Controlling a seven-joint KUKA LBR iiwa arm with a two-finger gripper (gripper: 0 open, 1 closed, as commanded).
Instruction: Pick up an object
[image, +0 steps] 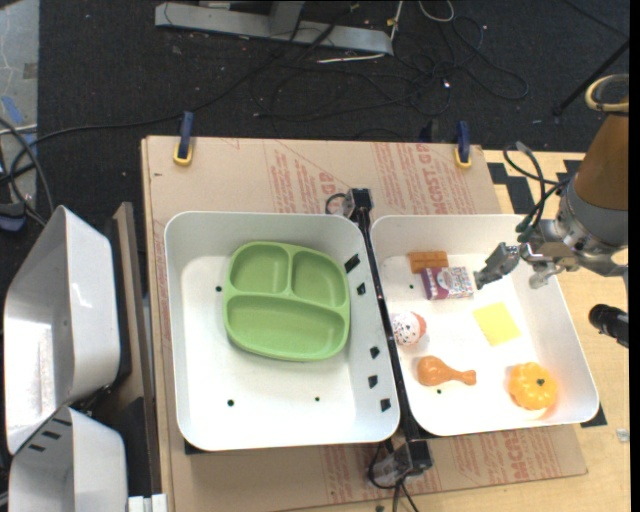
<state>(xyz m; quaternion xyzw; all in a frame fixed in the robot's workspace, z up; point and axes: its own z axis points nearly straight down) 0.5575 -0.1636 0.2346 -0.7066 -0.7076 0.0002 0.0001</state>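
Toys (445, 373) in right bin (575, 345); green tray (288, 301) in left bin (190, 330).

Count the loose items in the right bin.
6: small brown block at the back, purple-and-white carton before it, flat yellow square mid-bin, white ball by the left wall, orange drumstick toy and orange pumpkin toy in front.

Bright, even overhead light washes the two white bins (275, 425), nearly blowing out their rims. Shadows are soft and short, hugging the green plate (288, 300) on its lower edge. The dark floor (90, 70) above swallows detail. Focus is slightly soft throughout, and the arm (605, 190) at right looks blurred.
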